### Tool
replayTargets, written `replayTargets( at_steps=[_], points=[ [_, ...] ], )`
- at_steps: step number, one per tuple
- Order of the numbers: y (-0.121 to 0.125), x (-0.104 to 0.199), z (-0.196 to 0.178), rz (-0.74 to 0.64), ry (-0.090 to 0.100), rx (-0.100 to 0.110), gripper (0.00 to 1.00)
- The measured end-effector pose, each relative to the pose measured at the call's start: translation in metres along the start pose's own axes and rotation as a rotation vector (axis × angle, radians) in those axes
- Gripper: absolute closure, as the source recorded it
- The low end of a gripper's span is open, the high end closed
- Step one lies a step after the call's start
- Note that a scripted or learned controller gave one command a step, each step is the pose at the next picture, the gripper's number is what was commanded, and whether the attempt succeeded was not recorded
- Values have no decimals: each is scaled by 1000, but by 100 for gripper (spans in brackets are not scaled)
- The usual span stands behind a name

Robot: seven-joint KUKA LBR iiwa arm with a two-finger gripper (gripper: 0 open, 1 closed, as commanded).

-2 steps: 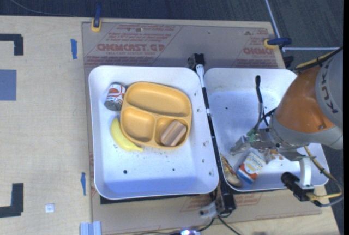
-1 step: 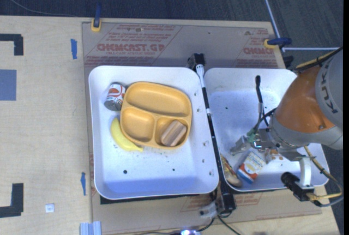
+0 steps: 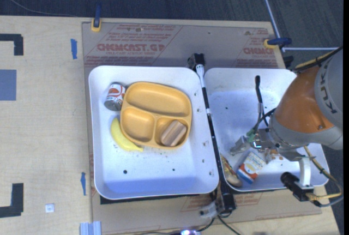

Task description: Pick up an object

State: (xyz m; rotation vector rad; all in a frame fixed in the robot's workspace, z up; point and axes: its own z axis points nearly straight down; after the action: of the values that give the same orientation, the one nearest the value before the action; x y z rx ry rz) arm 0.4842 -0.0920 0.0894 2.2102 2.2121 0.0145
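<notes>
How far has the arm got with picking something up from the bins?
Done: the arm has reached over the right bin. In hand: its tool sits low beside a small carton, but no lift is visible. Left: the yellow tray, can and banana lie in the left bin.

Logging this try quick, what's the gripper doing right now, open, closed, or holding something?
Gripper: low in the right bin, above a small carton; open or closed cannot be told, and nothing is seen held.
</notes>
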Motion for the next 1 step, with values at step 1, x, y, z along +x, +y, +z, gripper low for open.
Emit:
replayTargets(
  at_steps=[1],
  points=[
    [0,-2,0,-2,3,1,0]
  ],
)
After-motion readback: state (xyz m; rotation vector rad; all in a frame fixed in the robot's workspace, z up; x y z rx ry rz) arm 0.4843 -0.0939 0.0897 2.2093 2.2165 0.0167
